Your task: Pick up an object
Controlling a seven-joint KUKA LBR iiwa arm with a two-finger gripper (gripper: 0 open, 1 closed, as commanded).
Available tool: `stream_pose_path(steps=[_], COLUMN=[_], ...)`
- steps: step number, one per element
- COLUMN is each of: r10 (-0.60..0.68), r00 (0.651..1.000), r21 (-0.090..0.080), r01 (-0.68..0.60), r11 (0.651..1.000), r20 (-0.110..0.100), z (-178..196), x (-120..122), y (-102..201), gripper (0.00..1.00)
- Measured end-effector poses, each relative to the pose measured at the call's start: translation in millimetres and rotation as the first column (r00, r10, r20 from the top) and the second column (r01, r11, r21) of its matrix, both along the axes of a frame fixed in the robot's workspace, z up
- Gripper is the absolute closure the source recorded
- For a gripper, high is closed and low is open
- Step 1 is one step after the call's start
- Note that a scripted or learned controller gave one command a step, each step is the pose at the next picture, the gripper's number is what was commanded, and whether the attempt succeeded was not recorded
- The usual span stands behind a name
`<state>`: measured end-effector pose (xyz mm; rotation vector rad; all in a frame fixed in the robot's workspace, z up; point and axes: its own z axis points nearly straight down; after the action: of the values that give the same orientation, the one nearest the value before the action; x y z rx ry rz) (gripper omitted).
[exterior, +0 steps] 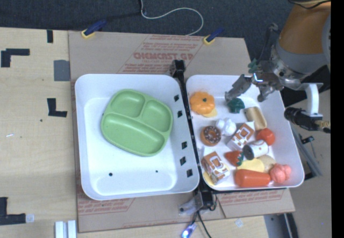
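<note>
The right bin (287,124) holds several toy foods: an orange pumpkin (202,102), a dark green piece (235,105), a chocolate donut (210,135), a tan roll (256,117), a red tomato (266,136), two brown-and-white cartons (214,167), an orange carrot (251,179) and a pink peach (280,172). My gripper (250,92) hangs over the far part of this bin, just above and right of the dark green piece. It is open, with its fingers (235,91) spread wide and nothing between them.
In the left bin (86,140) lies a green divided plate (137,121). A black divider (185,124) runs between the bins. The arm's grey and orange body (303,33) fills the upper right. A cable (161,14) lies beyond the bins.
</note>
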<state>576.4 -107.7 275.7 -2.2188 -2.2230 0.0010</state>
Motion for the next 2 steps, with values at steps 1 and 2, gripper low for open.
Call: stream_pose_path(steps=[1, 2], r10=[0.002, -0.001], r00=[1.000, 1.000], r21=[0.000, 0.000], r01=[-0.002, 0.001], r11=[1.000, 1.000], r20=[0.010, -0.001], z=[-172.2, -190.9], x=[-9.6, -56.7], y=[-8.8, -2.7], gripper=[0.00, 0.00])
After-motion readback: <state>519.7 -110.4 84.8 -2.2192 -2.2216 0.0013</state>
